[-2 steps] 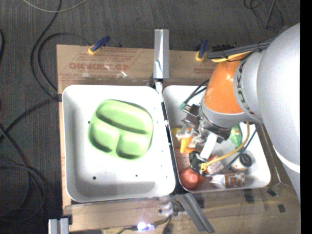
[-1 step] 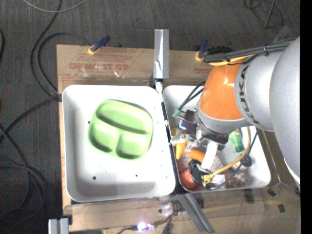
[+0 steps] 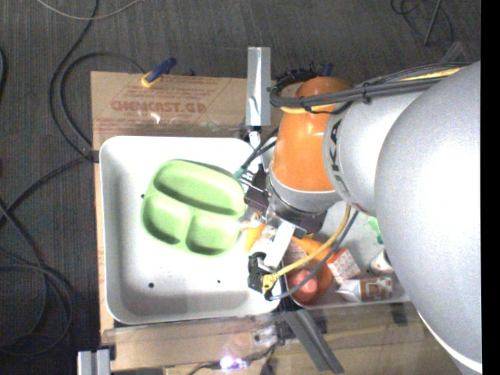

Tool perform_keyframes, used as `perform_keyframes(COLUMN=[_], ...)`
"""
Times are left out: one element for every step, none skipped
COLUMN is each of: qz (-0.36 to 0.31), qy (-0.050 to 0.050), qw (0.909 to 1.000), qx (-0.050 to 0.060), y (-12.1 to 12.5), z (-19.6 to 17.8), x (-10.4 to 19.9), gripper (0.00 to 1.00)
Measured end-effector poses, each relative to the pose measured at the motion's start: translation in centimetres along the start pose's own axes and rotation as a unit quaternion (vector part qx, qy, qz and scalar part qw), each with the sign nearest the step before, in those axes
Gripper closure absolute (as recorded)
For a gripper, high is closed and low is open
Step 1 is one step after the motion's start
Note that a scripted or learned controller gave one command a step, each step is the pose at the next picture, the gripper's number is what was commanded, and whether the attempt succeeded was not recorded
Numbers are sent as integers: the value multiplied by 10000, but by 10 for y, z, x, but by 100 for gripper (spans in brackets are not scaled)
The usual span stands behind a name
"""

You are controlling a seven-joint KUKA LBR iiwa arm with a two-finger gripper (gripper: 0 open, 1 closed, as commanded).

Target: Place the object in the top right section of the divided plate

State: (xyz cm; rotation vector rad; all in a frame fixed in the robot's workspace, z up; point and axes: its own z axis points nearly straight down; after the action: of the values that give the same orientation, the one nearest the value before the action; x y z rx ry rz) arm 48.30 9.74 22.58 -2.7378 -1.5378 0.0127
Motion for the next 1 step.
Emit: perform_keyframes(qz=[0], qy=[0], qw=[10000], qx=[-1], y=[0], z=[0], x=[0], gripper=[0])
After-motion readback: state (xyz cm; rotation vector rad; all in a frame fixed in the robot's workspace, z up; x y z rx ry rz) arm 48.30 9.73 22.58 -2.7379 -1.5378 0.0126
